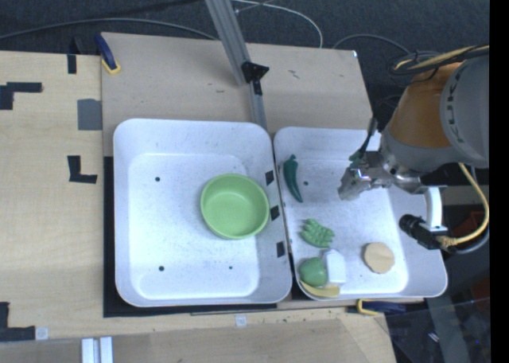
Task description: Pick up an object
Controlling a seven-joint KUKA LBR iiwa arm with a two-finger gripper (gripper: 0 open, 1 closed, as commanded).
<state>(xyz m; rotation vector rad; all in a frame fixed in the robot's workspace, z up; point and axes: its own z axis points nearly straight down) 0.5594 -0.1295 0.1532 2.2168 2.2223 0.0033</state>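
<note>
The right bin (pixel 413 274) holds a dark green pepper (pixel 292 177), a light green leafy toy (pixel 317 233), a green ball (pixel 313 271) beside a white block (pixel 334 265), a yellow piece (pixel 322 291) at the front rim, and a tan round piece (pixel 378 257). My gripper (pixel 351 185) hangs over the right bin's upper middle, right of the pepper and apart from it. Nothing shows between its fingers.
A green bowl (pixel 235 206) sits in the left bin (pixel 135 274). A grey pole (pixel 227 23) slants down to the bins' shared back rim. Cables lie behind the bench. The arm's orange band (pixel 421 115) overhangs the right bin's right side.
</note>
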